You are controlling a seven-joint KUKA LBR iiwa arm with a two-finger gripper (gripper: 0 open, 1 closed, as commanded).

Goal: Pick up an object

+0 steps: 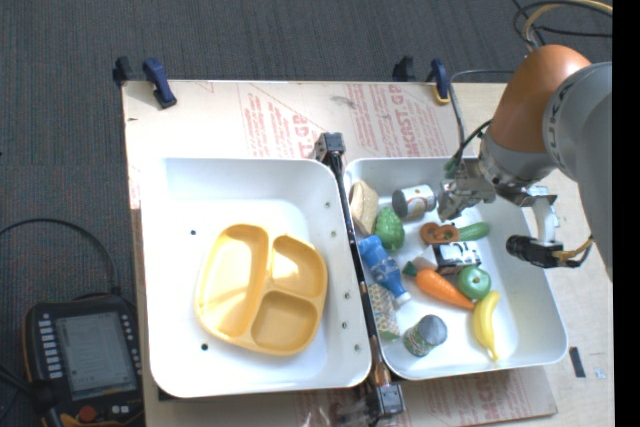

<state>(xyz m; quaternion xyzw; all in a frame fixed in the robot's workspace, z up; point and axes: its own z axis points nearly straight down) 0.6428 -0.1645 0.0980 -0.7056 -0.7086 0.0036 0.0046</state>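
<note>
Pincer (452,203) low in right bin (545,315), hovering by can (412,201); grip state, honestly can't tell. Yellow tray (262,288) in left bin (180,215).

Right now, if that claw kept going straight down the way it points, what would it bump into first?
Probably the small brown toy just below the gripper, beside the green pod in the right bin. Depth is hard to judge from this angle.

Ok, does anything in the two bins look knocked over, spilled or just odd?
Nothing looks spilled or broken. The right bin is a jumble: carrot, banana, blue bottle and two cans lie tipped at mixed angles, some touching. The yellow divided tray sits skewed in the left bin.
</note>
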